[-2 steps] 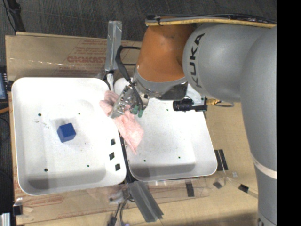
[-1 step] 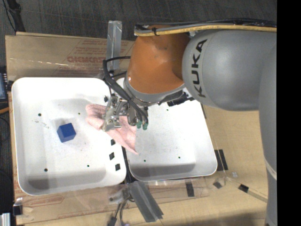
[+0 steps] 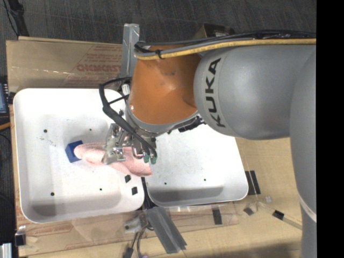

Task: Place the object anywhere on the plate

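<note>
A pale pink, flat plate-like thing (image 3: 92,155) lies in the left bin (image 3: 32,144), stretching from the bin's middle toward its right wall. A small blue block (image 3: 73,150) sits at the pink thing's left end, touching it or resting on its edge. My gripper (image 3: 122,153) hangs low over the right half of the pink thing and hides that part. The blue block lies apart from the gripper, to its left. The orange wrist band (image 3: 161,90) and grey arm cover the space between the bins.
The right bin (image 3: 215,190) lies partly under the arm. Brown cardboard (image 3: 64,58) lines the bench behind the bins. Black cables (image 3: 107,104) loop beside the wrist. Metal brackets (image 3: 161,227) stand at the front between the bins.
</note>
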Controlling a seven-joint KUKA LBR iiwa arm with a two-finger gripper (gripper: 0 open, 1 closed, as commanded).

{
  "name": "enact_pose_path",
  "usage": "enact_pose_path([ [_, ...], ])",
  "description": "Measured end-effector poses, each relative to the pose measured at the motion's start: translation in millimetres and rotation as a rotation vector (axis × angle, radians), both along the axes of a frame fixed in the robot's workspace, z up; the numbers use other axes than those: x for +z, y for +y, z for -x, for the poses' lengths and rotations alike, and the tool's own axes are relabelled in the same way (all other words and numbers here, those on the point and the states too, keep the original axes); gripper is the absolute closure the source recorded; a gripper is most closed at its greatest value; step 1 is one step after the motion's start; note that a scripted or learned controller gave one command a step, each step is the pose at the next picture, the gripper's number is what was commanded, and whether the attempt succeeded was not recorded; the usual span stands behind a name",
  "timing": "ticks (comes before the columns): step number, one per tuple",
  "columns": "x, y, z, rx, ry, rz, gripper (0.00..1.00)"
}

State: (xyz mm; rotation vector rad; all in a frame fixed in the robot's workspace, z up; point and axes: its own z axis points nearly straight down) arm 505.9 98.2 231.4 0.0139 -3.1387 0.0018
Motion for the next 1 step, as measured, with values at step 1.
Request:
enact_pose_path([
  [1, 0.0, -0.2, -0.1, 0.000, 0.000, 0.000, 0.00],
])
